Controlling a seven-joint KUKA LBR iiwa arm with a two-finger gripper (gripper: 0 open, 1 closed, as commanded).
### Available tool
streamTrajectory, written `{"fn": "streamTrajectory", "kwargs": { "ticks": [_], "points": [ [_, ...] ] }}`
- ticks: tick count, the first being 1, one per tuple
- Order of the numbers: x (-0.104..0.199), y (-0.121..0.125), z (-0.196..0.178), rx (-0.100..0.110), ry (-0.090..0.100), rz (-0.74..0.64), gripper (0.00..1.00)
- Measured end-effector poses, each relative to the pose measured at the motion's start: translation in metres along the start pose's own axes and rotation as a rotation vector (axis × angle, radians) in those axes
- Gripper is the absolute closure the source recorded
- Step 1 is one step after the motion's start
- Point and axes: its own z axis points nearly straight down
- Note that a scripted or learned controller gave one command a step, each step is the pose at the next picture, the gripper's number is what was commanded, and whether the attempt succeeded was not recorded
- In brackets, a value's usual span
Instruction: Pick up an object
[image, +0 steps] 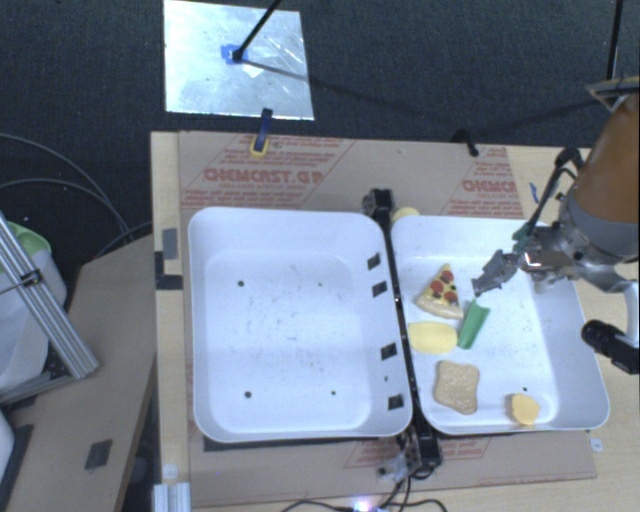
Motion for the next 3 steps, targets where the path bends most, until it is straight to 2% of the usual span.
{"fn": "streamTrajectory", "kwargs": {
  "ticks": [1,2,3],
  "points": [
    [-0.042,0.057,0.095,-0.006,-0.002,0.001,0.0],
    [-0.014,0.092,0.066,-0.003,0.0,-0.003,0.0],
    [0.03,0.086,-0.01,-0.004,0.001,-0.005,0.0]
  ]
}}
